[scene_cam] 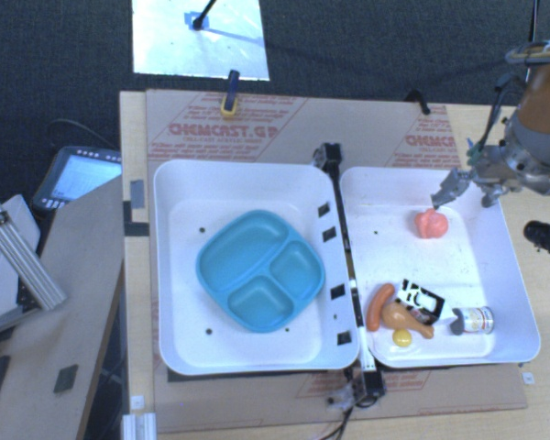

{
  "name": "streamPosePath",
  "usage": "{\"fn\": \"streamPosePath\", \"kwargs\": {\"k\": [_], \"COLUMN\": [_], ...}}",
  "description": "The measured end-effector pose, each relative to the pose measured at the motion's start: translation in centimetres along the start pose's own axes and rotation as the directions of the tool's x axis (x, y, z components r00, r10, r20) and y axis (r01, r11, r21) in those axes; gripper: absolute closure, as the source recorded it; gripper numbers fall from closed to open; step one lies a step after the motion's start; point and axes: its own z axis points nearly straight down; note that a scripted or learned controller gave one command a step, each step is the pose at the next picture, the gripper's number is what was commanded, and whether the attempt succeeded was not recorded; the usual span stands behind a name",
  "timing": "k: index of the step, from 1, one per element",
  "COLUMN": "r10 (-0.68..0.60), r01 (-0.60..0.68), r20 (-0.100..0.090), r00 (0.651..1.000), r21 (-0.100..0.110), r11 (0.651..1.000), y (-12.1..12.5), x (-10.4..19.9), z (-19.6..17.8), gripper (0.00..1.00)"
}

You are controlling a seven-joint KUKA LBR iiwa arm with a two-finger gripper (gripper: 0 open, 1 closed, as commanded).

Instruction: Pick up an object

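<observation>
Gripper is over the far edge of the right bin, fingers spread open, nothing between them. Pink lump sits on the bin floor just below and left of the nearer fingertip, close but apart from it. Farther toward the near wall, well away from the gripper: small can lying on its side, black-and-white block, and a cluster of orange piece, tan piece and yellow piece packed together, touching. Left bin is across the divider, holding a blue tray with three compartments, well clear of the gripper.
</observation>
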Motion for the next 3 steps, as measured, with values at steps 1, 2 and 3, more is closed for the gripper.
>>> {"fn": "streamPosePath", "kwargs": {"k": [1,2,3], "r10": [-0.002,-0.003,0.0], "r01": [0.002,0.003,0.0], "r20": [0.002,0.001,0.001], "r00": [1.0,1.0,1.0], "r21": [-0.011,-0.007,-0.006], "r11": [1.0,1.0,1.0], "y": [0.2,-0.1,-0.5], "x": [0.0,1.0,0.5], "z": [-0.7,4.7,10.8], "gripper": [0.0,0.0,0.0]}}
